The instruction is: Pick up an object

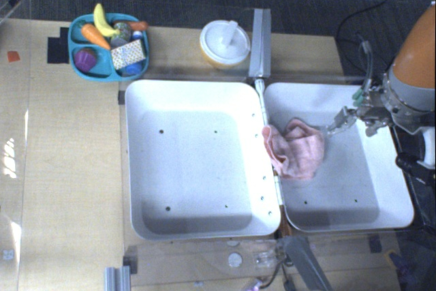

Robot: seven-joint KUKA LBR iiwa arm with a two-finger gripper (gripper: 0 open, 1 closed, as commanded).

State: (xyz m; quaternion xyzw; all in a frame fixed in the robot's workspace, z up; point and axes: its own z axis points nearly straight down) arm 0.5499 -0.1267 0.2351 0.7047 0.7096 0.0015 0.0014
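A crumpled pink cloth lies in the right bin, against its left wall, with one edge lapping onto the divider between the bins. My gripper hangs low over the right bin, just right of the cloth and slightly above its top edge. It is apart from the cloth, and nothing shows in it. The orange band and grey wrist sit at the right edge of the view.
The left bin lies beside the right one. Behind the bins stand a blue tray of toy food and a white lidded bowl. A metal post rises at the divider's far end.
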